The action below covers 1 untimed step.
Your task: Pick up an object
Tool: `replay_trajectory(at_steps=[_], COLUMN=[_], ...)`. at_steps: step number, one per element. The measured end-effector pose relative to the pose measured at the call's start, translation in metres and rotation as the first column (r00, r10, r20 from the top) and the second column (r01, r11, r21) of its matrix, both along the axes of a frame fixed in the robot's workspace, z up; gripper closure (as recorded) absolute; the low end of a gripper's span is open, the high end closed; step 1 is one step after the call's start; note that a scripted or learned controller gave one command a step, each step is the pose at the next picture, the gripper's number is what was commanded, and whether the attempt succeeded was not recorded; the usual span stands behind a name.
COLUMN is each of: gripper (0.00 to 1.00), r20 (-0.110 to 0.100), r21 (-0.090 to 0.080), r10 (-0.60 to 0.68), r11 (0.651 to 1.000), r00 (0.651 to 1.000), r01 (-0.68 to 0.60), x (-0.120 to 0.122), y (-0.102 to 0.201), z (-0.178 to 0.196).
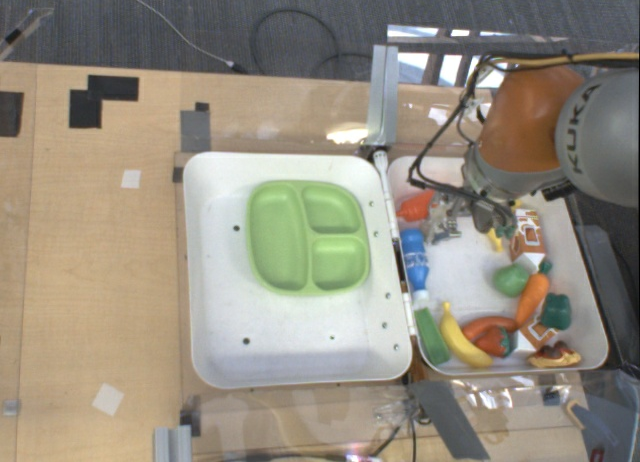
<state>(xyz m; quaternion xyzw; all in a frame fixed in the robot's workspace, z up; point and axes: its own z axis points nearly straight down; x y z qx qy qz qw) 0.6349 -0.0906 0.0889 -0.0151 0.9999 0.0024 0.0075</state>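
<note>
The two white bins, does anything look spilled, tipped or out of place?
Nothing stands out. The green divided plastic tray lies flat in the left white bin; toy foods, including a yellow banana and orange carrot, lie within the right white bin.

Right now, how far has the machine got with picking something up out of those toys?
Nothing looks picked up yet. The arm has reached over the right bin, and its gripper sits low at the bin's far end, near an orange-red toy. I can't tell whether it grips anything. The banana, carrot and blue bottle lie in the bin. Grabbing and lifting remain.
</note>
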Motion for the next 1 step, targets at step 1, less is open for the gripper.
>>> replay_trajectory(at_steps=[1], gripper=[0.00], r20=[0.001], r21=[-0.009], r10=[0.095], r11=[0.995], r00=[0.995], r01=[-0.095], x=[-0.0729], y=[0.0066], z=[0.0023])
